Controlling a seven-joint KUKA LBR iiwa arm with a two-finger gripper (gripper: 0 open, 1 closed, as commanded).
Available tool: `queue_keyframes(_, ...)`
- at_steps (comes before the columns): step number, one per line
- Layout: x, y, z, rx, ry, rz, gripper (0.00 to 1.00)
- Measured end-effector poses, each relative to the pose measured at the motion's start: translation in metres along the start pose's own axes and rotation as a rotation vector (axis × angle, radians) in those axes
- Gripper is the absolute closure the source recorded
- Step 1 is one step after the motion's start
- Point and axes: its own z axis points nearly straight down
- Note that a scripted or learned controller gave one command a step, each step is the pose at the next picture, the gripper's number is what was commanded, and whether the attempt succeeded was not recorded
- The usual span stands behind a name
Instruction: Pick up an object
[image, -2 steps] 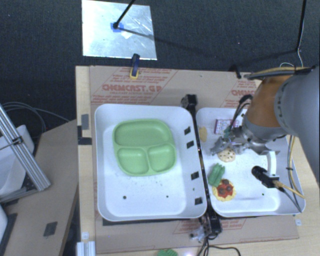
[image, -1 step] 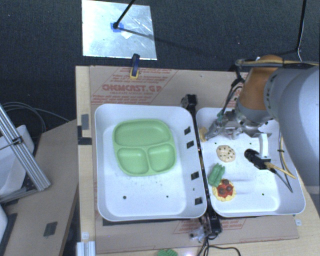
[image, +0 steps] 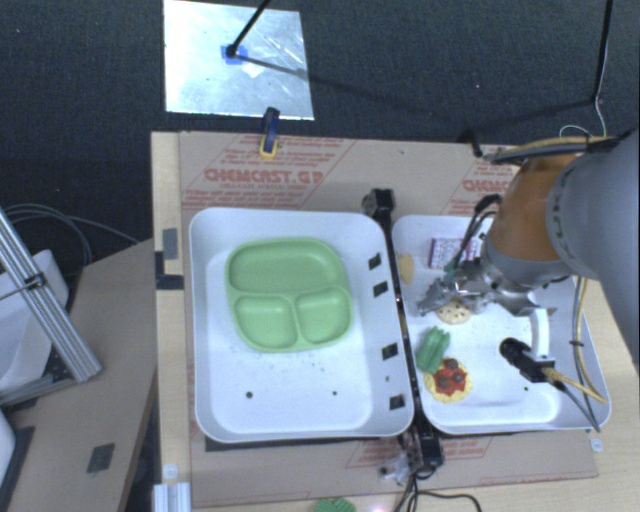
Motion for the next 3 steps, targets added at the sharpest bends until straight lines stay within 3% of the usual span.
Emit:
queue_keyframes(1,0.011,0.053,-0.002,-0.01,-0.001,-0.006,0.0)
queue_keyframes(2,-0.002,0.003,0.0,-0.001,-0.001,0.001,0.0)
queue_keyframes(3,-0.003,0.071,-0.002,-0.012,-0.002,-0.006,0.0)
